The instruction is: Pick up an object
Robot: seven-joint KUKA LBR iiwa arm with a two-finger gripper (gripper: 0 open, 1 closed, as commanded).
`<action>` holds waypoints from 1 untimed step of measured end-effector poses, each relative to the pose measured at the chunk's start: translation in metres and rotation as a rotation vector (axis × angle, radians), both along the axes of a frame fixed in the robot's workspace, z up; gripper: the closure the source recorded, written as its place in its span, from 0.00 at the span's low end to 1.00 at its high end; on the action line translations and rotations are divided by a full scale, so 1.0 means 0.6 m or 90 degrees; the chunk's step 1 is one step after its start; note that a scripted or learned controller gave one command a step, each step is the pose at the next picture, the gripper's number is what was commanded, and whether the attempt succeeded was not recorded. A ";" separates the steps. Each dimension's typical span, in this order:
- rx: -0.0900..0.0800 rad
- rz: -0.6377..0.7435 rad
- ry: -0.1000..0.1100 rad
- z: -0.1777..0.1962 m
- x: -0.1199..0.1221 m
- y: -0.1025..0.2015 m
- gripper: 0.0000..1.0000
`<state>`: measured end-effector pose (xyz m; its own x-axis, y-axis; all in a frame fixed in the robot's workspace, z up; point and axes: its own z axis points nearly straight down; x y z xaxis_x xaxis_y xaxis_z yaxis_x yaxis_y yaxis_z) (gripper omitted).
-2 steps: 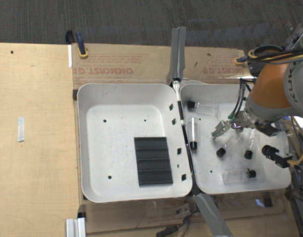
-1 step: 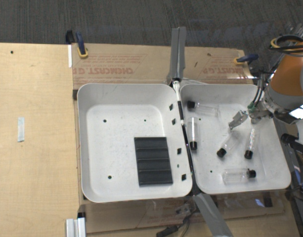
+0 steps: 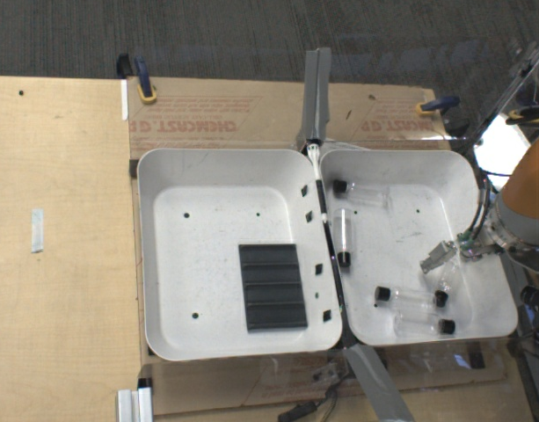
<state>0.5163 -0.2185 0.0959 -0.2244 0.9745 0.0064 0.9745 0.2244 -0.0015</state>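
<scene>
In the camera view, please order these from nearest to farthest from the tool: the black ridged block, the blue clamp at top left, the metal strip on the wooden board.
From the tool:
1. Black ridged block, left bin.
2. Blue clamp, top left.
3. Metal strip, far left.

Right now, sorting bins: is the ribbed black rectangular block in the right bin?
No, the ribbed black rectangular block lies in the left white bin.

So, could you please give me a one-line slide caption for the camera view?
Gripper low in the right bin among black-capped clear tubes; dark ribbed block in the left bin.
</scene>
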 end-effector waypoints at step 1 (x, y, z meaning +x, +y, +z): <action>-0.002 -0.003 -0.001 0.016 0.000 -0.003 1.00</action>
<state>0.5164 -0.2201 0.1052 -0.2201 0.9755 0.0028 0.9755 0.2201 -0.0001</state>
